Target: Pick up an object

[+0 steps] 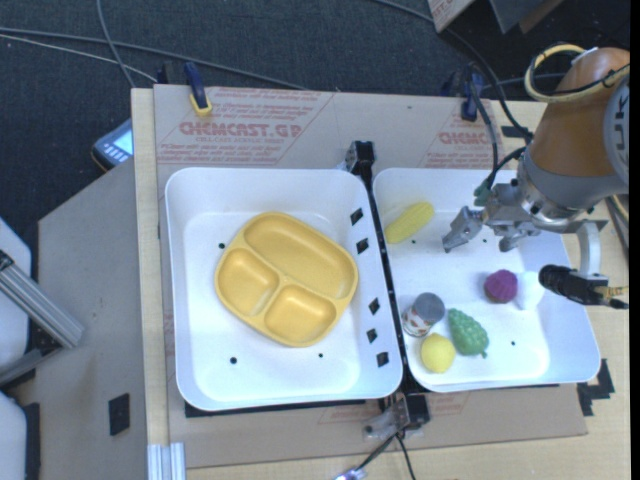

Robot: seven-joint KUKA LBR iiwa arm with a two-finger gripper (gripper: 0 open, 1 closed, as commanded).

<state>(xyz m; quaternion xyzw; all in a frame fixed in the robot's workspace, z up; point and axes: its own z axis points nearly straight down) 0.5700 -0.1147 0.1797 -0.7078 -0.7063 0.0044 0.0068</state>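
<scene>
The right bin (pixel 560 363) holds several small items: a long yellow piece (pixel 408 222) at its back left, a purple ball (pixel 501 286), a small grey can (pixel 425 311), a green bumpy piece (pixel 467 331) and a yellow lemon-like fruit (pixel 437 353). My gripper (pixel 483 240) hangs over the back middle of this bin, to the right of the long yellow piece and above the purple ball. Its fingers (pixel 459 237) stand open with bare white bin floor between them.
A yellow divided plate (pixel 287 278) lies in the left bin (pixel 190 268). A black divider (pixel 372 258) runs between the bins. The orange-banded arm (pixel 585 98) comes in from the upper right. Clamps (pixel 198 93) hold the cardboard base.
</scene>
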